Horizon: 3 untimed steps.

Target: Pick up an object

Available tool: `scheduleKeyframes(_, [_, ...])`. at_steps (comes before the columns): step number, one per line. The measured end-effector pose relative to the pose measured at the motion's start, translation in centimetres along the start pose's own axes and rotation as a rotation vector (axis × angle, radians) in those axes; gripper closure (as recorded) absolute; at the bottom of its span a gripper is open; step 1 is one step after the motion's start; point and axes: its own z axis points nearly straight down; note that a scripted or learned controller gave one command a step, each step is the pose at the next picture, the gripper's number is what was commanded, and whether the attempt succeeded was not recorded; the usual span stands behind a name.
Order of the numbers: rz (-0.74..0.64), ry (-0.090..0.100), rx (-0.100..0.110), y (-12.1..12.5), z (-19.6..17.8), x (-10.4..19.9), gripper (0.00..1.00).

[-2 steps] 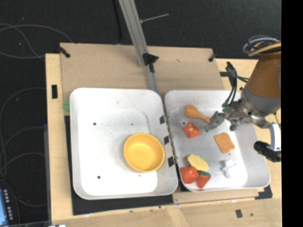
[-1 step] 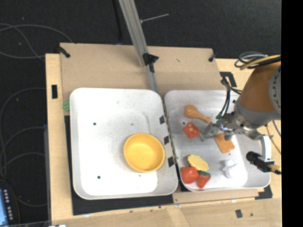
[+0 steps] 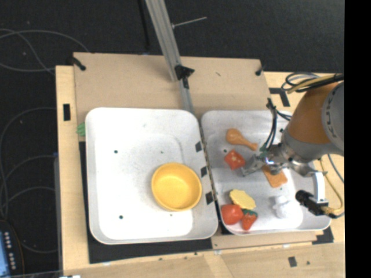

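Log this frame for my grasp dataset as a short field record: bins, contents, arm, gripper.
left bin: yellow bowl
right bin: tan drumstick-like piece, red piece, orange piece, yellow piece, tomato, strawberry, small white item
arm: over the right bin
gripper: low, beside the red piece; grasp not discernible

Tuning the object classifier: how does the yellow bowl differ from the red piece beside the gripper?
The yellow bowl is far larger than the red piece. The bowl is round, open and hollow; the red piece is a small solid lump. The bowl sits in the left bin, the red piece in the right bin, close to the gripper. Both lie free on a bin floor.
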Motion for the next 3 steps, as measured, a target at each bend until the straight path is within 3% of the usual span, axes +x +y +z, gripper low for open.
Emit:
scheduleKeyframes(1, [0.005, 0.003, -0.005, 0.2, -1.2, 0.0, 1.00])
scheduleKeyframes(3, [-0.005, 0.004, 0.001, -0.1, -13.3, 0.3, 1.00])
